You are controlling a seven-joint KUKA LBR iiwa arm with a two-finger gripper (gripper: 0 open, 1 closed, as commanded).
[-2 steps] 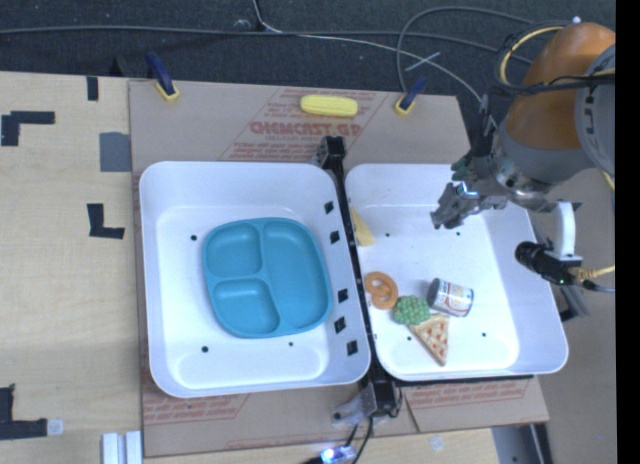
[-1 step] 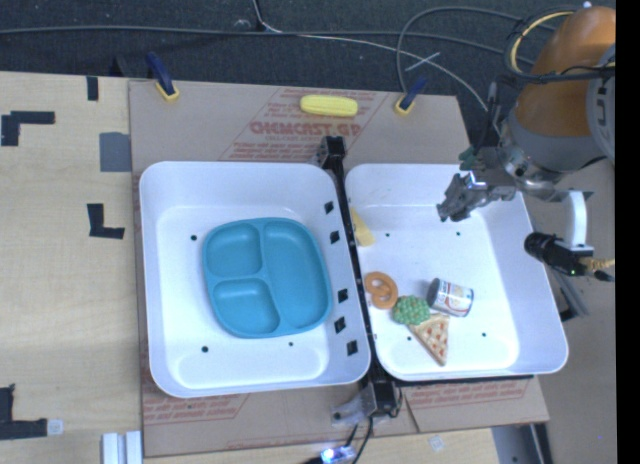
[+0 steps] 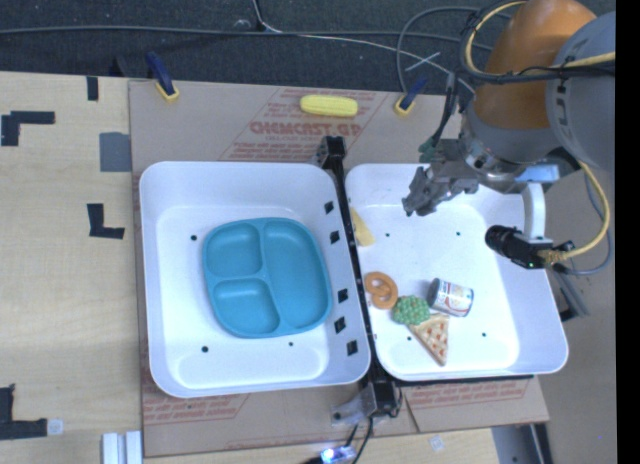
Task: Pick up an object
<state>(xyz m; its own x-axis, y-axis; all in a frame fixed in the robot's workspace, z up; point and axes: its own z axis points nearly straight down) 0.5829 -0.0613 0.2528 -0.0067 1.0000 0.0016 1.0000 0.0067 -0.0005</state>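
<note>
**Nothing lifted yet: fingers above the right bin, toys waiting below**

Nearest the camera was the front rim of the right bin (image 3: 470, 370), and I place everything else from that bin. Just inside its front wall lay a small cluster of toys: a pizza slice (image 3: 434, 338), a green broccoli-like piece (image 3: 408, 309) touching it, a pretzel (image 3: 380, 288) just beside that toward the left wall, and a small silver can (image 3: 451, 297) on its side next to the green piece. A pale yellow scrap (image 3: 359, 229) sat against the bin's left wall, further back.

My fingers (image 3: 424, 199) hung over the back part of that bin, well apart from the cluster at the front. They pointed down and to the left as a dark bunch, and I could not tell how far apart they stood; I saw no object between them, so I count nothing as held.

To the left of the right bin stood the left bin (image 3: 160, 252), with a blue divided plate (image 3: 266, 277) in its middle. Behind the right bin, on the cardboard sheet covering the bench (image 3: 60, 252), lay a yellow banana-like toy (image 3: 328, 105).

As I judged it, the task had barely begun. No object had left the bin floor. What remained was everything that mattered: choosing one of the pieces, coming down over it, closing on it and raising it clear. The can or the pretzel looked the likeliest picks, each lying partly free.
</note>
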